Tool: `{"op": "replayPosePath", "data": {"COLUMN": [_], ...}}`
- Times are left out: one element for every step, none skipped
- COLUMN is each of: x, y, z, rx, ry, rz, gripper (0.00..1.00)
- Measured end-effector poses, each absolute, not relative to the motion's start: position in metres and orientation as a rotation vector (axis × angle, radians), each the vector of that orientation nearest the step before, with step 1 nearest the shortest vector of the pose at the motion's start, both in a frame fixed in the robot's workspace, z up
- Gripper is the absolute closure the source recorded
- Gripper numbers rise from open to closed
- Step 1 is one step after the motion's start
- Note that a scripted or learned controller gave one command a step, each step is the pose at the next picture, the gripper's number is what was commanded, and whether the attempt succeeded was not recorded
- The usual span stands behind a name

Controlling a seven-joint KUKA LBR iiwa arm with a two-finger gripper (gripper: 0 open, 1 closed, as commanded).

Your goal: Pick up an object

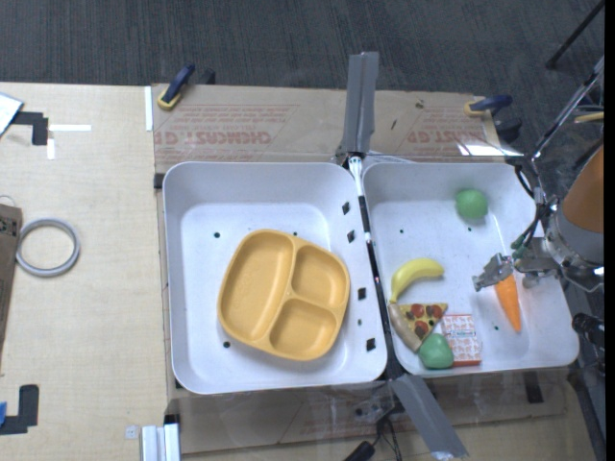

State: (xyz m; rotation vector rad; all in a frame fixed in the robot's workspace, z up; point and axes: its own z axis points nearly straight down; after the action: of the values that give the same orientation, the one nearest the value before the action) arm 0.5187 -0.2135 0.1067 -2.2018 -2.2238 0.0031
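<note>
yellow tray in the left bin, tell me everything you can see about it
The yellow tray looks like smooth moulded plastic, a rounded square with a raised rim and three compartments: one long one on its left side and two smaller ones on its right. All three hold nothing. It lies flat, right side up and turned at a slant, on the floor of the left bin, slightly below centre. Nothing but the bin touches it.

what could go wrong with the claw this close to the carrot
The claw sits right beside the carrot, which lies near the right bin's wall, so it might nudge the carrot against the wall instead of gripping it. The arm also hangs over that wall, and a lower reach might knock the bin.
</note>
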Motion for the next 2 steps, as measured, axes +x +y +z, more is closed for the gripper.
{"op": "replayPosePath", "data": {"x": [0.5180,0.5174], "y": [-0.2137,-0.2134], "z": [0.1135,0.1202], "rx": [-2.202,-2.201], "ry": [-2.220,-2.216], "rz": [0.007,0.011], "gripper": [1.00,1.00]}}
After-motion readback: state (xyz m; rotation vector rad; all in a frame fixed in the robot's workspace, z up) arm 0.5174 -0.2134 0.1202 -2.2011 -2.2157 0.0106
